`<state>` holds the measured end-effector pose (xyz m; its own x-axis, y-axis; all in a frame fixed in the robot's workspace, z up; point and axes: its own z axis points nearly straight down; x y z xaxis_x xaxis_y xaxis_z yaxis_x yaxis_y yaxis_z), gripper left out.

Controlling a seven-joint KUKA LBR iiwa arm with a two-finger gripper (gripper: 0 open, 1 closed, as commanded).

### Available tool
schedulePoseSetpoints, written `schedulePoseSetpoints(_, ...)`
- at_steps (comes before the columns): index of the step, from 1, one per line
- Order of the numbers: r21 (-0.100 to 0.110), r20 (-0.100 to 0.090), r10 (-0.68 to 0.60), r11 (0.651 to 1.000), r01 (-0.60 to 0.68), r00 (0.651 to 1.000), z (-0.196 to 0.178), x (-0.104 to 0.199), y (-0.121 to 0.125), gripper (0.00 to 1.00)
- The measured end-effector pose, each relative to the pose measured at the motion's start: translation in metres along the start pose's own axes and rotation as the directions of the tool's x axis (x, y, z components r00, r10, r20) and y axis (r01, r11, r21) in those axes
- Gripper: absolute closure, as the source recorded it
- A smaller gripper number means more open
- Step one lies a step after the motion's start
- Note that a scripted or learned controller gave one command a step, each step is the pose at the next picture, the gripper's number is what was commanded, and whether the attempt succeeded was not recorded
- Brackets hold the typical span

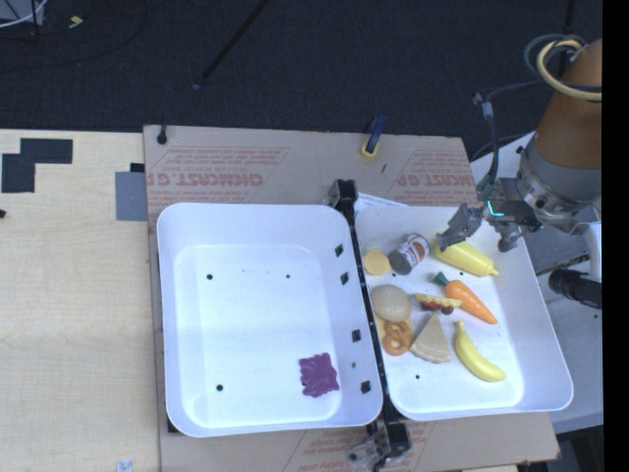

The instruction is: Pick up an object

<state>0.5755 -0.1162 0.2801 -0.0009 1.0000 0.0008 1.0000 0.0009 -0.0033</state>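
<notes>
While most of the arm (570, 116) is cut off at the right edge, its gripper (484, 226) hangs over the far side of the right bin (550, 362). The two fingers (458, 230) are spread apart, and nothing sits between them. One finger points down close to a yellow pepper (470, 258), but it is hard to see if it touches.

Toy food lies in a heap in the right bin. A small can (409, 253) lies on its side near the pepper. Next to it is a little yellow lump (376, 262) that is too small to name. Below are a carrot (472, 301), a bun (391, 302), a pretzel (398, 337), a slice of bread (431, 341) and a banana (477, 355). A thin slice (437, 304) between the bun and the carrot is hard to make out.

The left bin (177, 313) holds a bunch of purple grapes (318, 374) near its front right corner. A yellow and blue clip (372, 139) sits at the back edge of the cardboard (246, 170) under the bins.
</notes>
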Motion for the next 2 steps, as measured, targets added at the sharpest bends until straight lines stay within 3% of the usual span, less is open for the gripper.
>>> schedulePoseSetpoints(1,0.008,0.0,0.001,1.0,-0.001,1.0,0.142,-0.019,0.016,0.0)
schedulePoseSetpoints(2,-0.002,0.0,0.0,1.0,0.0,1.0,0.193,-0.012,0.024,0.0)
